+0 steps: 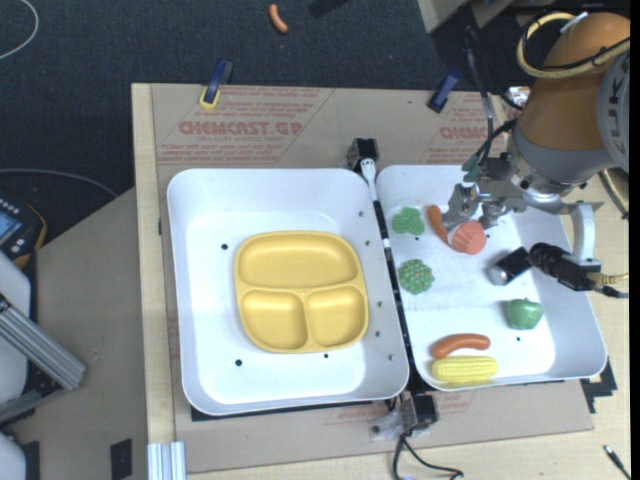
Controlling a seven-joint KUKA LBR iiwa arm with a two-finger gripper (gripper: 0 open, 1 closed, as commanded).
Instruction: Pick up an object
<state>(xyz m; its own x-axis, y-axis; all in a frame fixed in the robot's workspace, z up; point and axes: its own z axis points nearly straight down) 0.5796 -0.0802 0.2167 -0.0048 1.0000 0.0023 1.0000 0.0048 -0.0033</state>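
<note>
My gripper (472, 208) hangs over the upper part of the right bin (575, 353). Just below its tip is a round red toy (468, 237), touching or nearly touching it; I cannot tell which. An orange carrot piece (436, 222) lies just left of the red toy. Two green broccoli pieces (407, 221) (416, 276) sit near the bin's left wall. A green pepper (523, 314) lies at the right. A red sausage (460, 344) and a yellow corn cob (464, 370) rest by the front wall.
The left bin (200, 268) holds a yellow divided plate (300, 290). A black block (510, 265) lies in the right bin under the arm's cabling. Blue clamps (214, 84) (443, 92) sit at the bench's back edge.
</note>
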